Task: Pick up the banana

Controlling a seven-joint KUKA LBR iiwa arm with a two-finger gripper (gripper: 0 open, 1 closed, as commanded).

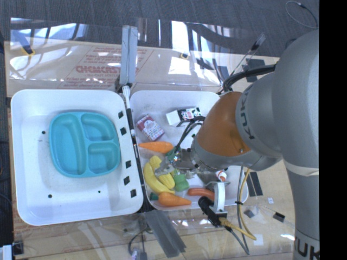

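Note:
The yellow banana (152, 179) lies in the right bin (162, 99), near its left wall and toward the front. A second yellow piece (162, 172) lies right beside it. My gripper (165, 169) hangs low over these yellow pieces, its metal tip touching or just above them. The orange band of the arm (222, 126) covers the bin's right half.
Around the banana lie an orange carrot (155, 146), another carrot (174, 200), a green piece (180, 182) and a red piece (200, 192). A small red packet (149, 128) and a white box (184, 115) sit farther back. The left bin holds a blue divided plate (84, 143).

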